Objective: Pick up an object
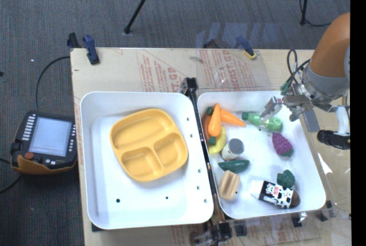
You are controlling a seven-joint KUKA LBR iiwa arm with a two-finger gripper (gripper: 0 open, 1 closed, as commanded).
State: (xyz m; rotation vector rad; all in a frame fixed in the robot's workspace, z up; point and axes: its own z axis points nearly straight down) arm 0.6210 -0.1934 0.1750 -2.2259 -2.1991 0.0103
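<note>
Hovering over the right bin point(318, 179), the gripper point(273, 108) hangs at that bin's far right corner, above a green bottle point(262, 120). Camera view, from above at a slant: the bottle lies on its side, long axis running left to right across the bin, neck toward the left and its rounder end under the gripper. One finger point(269, 107) slants down to the bottle's upper edge; whether the claw is released, clenched or gripping cannot be told from this angle, and nothing shows the bottle lifted off the floor. A purple grape bunch point(282, 144) sits just beside it, nearer the camera, with a carrot point(231, 118) close on the left. The likely target is the bottle, directly below and slightly left of the claw, so the closing should cross its short width. The left bin point(94, 125) carries a yellow tray point(148, 143), well apart from the arm.
</note>
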